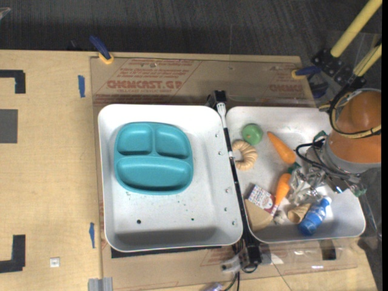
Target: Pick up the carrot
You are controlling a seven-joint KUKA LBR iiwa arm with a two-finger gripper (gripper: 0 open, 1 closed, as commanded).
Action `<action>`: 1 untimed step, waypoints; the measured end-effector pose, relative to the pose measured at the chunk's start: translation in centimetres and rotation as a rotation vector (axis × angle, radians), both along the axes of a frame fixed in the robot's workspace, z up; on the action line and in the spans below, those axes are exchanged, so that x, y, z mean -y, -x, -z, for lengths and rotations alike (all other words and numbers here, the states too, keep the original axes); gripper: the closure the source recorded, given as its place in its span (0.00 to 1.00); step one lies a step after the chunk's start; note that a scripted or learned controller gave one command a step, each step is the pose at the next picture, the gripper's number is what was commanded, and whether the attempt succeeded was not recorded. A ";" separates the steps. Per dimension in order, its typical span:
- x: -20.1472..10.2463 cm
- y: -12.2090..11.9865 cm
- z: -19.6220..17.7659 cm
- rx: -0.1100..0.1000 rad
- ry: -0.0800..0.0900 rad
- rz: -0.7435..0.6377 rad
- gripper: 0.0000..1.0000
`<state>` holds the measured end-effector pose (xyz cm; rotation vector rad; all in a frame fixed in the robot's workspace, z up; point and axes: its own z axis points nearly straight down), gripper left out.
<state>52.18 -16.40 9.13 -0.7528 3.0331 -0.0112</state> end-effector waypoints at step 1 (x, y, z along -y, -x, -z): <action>-0.1 0.0 0.1 -0.002 -0.002 -0.001 0.00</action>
